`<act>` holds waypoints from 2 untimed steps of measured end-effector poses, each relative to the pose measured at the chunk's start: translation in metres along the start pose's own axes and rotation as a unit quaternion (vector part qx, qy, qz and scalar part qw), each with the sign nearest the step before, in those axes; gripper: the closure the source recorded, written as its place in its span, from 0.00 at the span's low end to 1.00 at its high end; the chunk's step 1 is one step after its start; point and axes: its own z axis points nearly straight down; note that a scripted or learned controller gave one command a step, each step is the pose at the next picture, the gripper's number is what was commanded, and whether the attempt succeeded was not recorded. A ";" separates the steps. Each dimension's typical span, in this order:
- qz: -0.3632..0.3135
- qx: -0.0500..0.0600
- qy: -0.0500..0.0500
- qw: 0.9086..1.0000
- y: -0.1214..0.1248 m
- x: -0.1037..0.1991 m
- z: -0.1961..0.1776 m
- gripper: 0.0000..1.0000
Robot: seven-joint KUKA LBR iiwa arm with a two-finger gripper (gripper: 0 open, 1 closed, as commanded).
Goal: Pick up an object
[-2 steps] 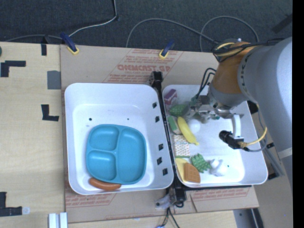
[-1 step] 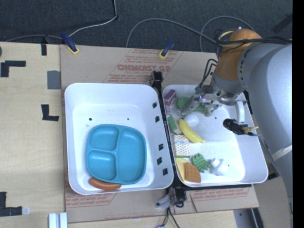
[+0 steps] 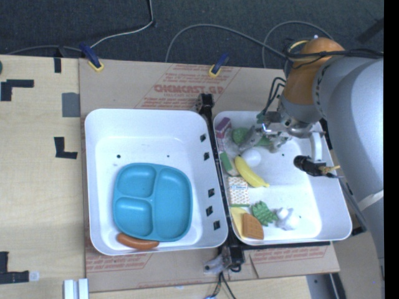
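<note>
Big grey robot arm (image 3: 355,123) with an orange band comes in from the right of the frame, closest to us. Its metal pincer (image 3: 269,132) hangs low over the upper part of the right white bin (image 3: 312,198). It is too dark and small there, so I cannot tell if the pincer is apart or together. Nothing shows clamped in it.

Just left of the pincer lies a small green lump (image 3: 240,136). Just below sits a little white ball (image 3: 252,159), touching a yellow toy banana (image 3: 250,172).

I think the pincer may go for one of these. They are packed close, so it could bump the ball and roll it away, or pinch two toys at once and drop both.

The banana's long side runs from upper left to lower right, so a grab should go across it. Far left, in the left white bin (image 3: 106,142), lies a blue plastic tray (image 3: 151,201).
</note>
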 end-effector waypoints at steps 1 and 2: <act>0.000 0.000 -0.001 1.000 0.000 0.000 0.000 0.00; 0.001 -0.001 -0.002 1.000 0.000 0.002 0.000 0.00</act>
